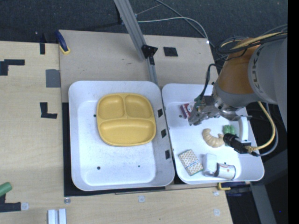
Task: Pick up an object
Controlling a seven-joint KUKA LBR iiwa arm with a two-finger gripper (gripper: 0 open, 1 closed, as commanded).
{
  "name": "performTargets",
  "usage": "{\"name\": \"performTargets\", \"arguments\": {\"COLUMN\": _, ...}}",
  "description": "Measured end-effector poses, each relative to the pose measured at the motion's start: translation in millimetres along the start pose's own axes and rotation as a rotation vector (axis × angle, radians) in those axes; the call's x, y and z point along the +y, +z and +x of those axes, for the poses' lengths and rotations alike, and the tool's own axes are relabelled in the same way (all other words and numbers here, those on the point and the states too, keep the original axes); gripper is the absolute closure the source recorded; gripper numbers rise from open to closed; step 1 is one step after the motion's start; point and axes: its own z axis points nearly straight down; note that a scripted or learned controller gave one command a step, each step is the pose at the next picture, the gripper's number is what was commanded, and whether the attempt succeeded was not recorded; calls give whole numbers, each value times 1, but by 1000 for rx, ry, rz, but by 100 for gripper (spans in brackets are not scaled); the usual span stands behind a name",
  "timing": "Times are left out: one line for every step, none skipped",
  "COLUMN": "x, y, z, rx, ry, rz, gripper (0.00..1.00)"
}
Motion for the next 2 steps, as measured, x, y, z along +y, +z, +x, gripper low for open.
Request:
{"name": "performTargets", "arguments": {"x": 0, "y": -62, "z": 6, "rx": 0, "ry": 0, "rz": -2, "gripper": 100}}
{"name": "performTargets", "arguments": {"x": 1, "y": -74, "z": 6, "rx": 0, "ry": 1, "rz": 3, "gripper": 100}}
